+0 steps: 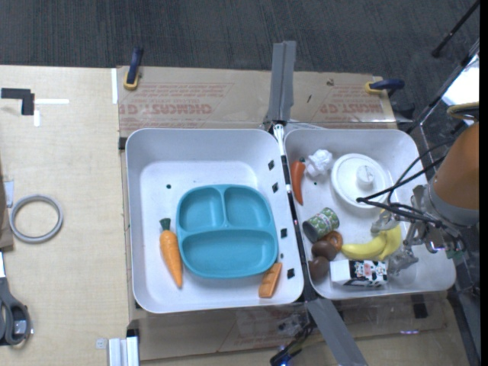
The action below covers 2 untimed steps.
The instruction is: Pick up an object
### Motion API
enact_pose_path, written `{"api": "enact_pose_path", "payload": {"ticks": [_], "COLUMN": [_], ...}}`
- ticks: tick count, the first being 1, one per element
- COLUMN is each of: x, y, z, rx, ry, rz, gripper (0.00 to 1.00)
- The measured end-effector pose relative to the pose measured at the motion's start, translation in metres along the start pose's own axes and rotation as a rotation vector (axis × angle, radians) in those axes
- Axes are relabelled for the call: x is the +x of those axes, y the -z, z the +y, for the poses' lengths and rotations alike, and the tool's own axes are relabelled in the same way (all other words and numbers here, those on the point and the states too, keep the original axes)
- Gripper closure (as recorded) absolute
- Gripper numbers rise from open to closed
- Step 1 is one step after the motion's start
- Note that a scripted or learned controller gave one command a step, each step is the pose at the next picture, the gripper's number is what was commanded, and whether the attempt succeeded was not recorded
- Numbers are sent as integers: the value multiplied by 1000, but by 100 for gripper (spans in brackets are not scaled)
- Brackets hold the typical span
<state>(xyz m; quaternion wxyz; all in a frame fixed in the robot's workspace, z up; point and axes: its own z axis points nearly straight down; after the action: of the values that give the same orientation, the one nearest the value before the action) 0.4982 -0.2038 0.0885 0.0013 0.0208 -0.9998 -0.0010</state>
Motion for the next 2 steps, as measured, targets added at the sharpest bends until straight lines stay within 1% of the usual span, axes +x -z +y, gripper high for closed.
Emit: {"api": "enact_pose_path", "payload": {"ticks": [1, 2], "x": [-60, -151], "y": [0, 0], "z": [75, 9], "rx": [1, 0], "ry": [-206, -77], "rz": [0, -2], "gripper": [0, 0]}}
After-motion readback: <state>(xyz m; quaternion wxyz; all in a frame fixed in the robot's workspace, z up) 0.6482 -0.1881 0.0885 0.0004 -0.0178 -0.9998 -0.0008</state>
